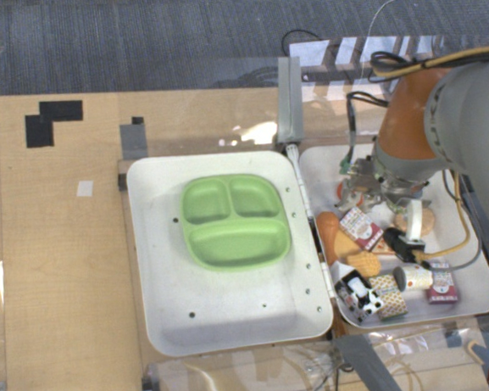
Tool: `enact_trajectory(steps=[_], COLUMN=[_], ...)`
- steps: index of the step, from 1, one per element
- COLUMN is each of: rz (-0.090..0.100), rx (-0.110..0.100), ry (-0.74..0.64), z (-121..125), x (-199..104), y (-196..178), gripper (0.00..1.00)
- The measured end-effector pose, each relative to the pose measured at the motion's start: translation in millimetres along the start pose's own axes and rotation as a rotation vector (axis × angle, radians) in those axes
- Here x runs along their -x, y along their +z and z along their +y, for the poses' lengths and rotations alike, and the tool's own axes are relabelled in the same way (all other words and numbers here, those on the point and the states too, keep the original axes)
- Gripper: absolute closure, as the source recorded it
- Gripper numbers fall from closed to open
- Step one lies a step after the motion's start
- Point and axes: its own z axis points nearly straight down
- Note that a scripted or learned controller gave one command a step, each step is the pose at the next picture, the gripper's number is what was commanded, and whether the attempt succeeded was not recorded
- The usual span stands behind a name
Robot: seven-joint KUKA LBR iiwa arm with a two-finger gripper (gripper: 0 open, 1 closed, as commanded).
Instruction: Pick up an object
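Clutter (378,259) half hidden beneath tool (380,194)

White bins: two, a left bin (162,325) and a right bin (483,293). Green divided plate (234,221): one, three compartments, in the left bin, well left of the jaws. Small red-and-white cartons: two, one (362,227) just left of and below the jaws, one (440,284) further below. Black-and-white toy (358,295): one. Orange-tan food pieces (344,239): perhaps three, heaped and hard to separate.

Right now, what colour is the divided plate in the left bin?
Light green; the divided plate shows clearly in the camera view.
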Motion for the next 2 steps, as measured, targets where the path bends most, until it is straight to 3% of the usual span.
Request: enact_trajectory(steps=[1, 2], rz=[-0.004, -0.004], rx=[-0.012, -0.014], ry=[-0.093, -0.048], z=[-6, 10], x=[-42, -35], y=[-106, -83], gripper=[1.0, 1.0])
